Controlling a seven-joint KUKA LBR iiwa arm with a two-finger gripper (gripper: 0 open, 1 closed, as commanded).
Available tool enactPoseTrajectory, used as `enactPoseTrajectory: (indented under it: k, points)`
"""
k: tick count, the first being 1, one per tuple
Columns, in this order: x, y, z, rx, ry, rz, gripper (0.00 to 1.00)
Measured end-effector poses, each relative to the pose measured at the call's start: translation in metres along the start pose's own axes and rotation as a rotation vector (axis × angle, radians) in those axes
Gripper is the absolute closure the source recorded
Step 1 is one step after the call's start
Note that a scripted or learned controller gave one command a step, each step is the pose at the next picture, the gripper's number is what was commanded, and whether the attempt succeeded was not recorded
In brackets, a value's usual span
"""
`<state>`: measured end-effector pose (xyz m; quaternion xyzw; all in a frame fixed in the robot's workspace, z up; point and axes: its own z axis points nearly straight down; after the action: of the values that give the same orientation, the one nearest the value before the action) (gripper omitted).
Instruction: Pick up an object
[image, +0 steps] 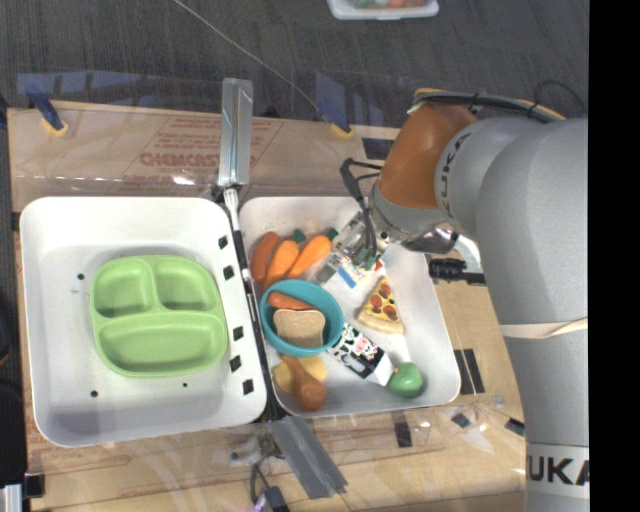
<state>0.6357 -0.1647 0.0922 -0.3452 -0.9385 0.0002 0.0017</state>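
The right bin (432, 330) holds a heap of toy food. Orange carrots (290, 256) lie at its upper left. A blue bowl (301, 318) with a slice of bread (298, 325) sits at the left-centre. A pizza slice (382, 307) lies to the right of the bowl. A black-and-white carton (358, 352) and a green pear-shaped piece (406, 380) lie near the front. A brown potato-like piece (302, 385) rests at the front left. My gripper (352, 250) hangs low over the bin's upper middle, just right of the carrots, above a small blue-and-white item (343, 272).
The left bin (50, 300) holds a green divided plate (158, 314). A metal bar (235, 135) rises from the divider between the bins. The arm's grey body (520, 220) covers the right side of the right bin. A white tray (384, 8) sits at the top edge.
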Motion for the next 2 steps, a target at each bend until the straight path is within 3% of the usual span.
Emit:
enactPoseTrajectory:
  k: [1,2]
  points:
    - [0.009,0.022,-0.036,-0.003,-0.004,0.413,0.00]
    - [-0.004,0.027,0.001,-0.001,-0.001,0.828,0.00]
